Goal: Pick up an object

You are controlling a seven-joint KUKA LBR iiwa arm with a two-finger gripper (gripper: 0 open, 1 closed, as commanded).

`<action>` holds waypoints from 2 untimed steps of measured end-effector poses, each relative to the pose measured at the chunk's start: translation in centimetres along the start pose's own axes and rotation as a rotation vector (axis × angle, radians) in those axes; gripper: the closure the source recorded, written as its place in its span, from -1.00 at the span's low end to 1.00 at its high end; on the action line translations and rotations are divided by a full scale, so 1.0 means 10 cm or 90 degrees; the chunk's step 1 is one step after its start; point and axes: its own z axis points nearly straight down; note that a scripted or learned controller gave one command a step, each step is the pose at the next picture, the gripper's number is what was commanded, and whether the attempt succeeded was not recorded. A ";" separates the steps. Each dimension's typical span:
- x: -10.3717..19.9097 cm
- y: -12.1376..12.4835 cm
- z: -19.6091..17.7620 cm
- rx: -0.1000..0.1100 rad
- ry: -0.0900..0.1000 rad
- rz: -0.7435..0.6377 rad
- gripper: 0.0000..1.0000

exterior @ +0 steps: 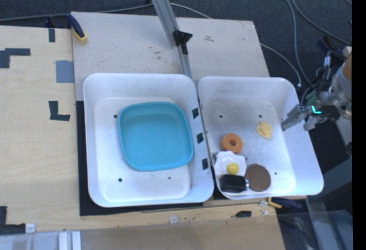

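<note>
With my hand (293,117) at the right bin's (286,91) rim, grip state unclear, I aim for the isolated yellow piece (263,130), descending squarely over it.

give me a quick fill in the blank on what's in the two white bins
1. The square blue plastic plate lies in the ____ bin.
2. The orange ring-shaped doughnut toy lies in the ____ bin.
3. The white fried egg toy has a ____ yolk.
4. The round brown disc lies to the ____ of the black block.

Missing words: left; right; yellow; right
</note>
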 end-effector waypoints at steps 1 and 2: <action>0.00 0.00 0.00 0.000 0.000 0.000 -1.00; 0.01 0.09 0.56 0.003 0.001 0.000 -1.00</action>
